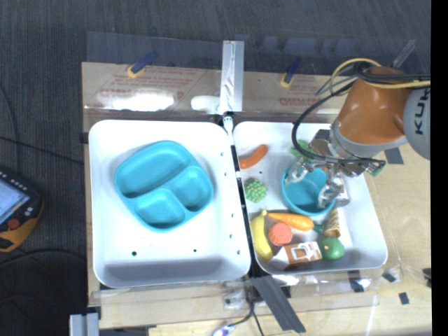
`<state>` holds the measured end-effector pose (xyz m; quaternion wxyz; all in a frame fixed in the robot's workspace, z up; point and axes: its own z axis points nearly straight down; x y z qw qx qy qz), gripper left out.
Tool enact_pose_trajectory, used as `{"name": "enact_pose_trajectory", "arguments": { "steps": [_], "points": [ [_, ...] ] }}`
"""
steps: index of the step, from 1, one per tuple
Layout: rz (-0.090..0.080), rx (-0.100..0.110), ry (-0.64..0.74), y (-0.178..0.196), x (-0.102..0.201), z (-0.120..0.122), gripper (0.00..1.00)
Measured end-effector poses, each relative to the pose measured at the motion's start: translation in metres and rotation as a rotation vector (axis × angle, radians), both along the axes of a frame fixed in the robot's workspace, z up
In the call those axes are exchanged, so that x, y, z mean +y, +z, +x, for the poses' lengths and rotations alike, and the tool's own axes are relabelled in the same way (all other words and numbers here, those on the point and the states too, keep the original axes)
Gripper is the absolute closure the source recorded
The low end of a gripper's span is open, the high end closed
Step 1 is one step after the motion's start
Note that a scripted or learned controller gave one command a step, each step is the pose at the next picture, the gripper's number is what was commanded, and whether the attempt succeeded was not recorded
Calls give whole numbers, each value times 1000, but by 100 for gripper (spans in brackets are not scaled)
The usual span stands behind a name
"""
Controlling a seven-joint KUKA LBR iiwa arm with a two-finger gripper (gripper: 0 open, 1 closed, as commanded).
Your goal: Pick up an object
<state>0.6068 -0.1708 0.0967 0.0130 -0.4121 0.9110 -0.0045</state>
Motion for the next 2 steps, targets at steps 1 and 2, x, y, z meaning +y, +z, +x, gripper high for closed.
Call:
{"name": "enact_pose_trajectory", "arguments": {
  "steps": [1,2],
  "points": [
    [-10,-13,30,2,25,-55,0],
    [-16,-28,-60,4,47,-63,0]
  ]
}}
